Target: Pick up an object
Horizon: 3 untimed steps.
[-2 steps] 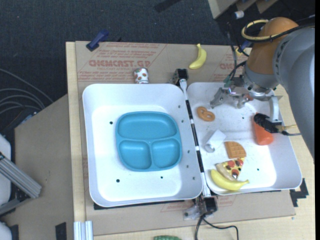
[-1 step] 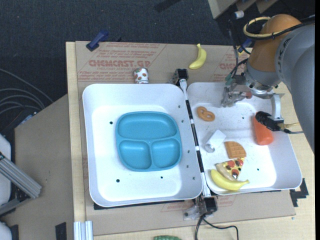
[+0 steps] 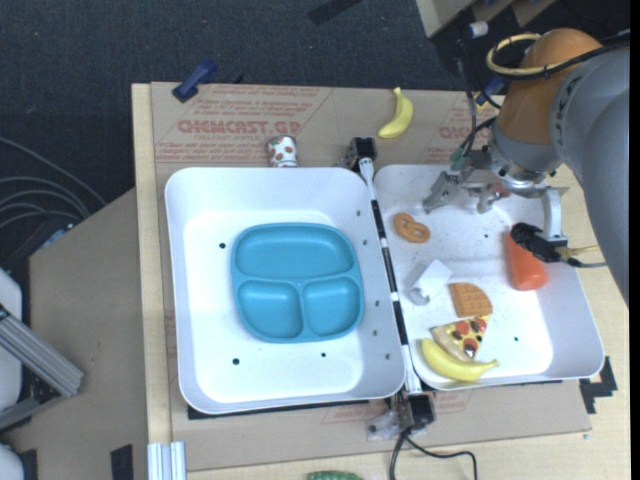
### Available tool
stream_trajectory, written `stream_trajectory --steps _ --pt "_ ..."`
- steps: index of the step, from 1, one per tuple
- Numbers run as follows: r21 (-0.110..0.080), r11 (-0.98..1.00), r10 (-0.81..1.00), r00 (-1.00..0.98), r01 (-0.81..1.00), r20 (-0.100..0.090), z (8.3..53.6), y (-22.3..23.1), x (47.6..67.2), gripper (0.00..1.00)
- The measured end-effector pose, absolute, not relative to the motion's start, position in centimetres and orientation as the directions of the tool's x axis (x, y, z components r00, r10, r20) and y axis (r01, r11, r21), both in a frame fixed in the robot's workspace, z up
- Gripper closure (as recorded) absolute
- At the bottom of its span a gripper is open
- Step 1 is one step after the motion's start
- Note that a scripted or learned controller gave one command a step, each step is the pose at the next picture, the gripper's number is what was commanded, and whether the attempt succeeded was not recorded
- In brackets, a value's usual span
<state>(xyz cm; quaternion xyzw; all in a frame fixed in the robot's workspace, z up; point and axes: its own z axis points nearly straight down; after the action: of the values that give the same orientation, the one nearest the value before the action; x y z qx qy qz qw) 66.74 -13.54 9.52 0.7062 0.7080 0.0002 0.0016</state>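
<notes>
My gripper (image 3: 462, 194) hangs over the far end of the right bin (image 3: 570, 340), fingers spread open with nothing between them. Just below and left of it lies a brown pretzel (image 3: 410, 229). An orange-red carrot-like toy (image 3: 526, 265) with a dark top sits to its right. Nearer the front are a small white piece (image 3: 430, 278), a tan toast slice (image 3: 469, 297), a pizza slice (image 3: 466, 336) and a yellow banana (image 3: 455, 362).
The left bin (image 3: 195, 218) holds a blue divided plate (image 3: 297, 280). Behind the bins on the board lie a second banana (image 3: 397, 116), a small spotted toy (image 3: 283, 150) and a blue object (image 3: 193, 81). The grey arm (image 3: 590, 98) covers the right rear.
</notes>
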Motion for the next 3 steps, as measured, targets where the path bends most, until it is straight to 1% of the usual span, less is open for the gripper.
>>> stream_trajectory --steps 1,2,3 --pt "-0.001 0.0 1.0 0.0 1.0 -0.001 8.5 -14.6 66.6 0.0" --pt "0.002 0.001 1.0 -0.001 1.0 -0.002 9.5 -14.5 66.7 1.0" --pt "0.002 0.001 1.0 -0.001 1.0 -0.003 9.5 -14.5 66.7 0.0"
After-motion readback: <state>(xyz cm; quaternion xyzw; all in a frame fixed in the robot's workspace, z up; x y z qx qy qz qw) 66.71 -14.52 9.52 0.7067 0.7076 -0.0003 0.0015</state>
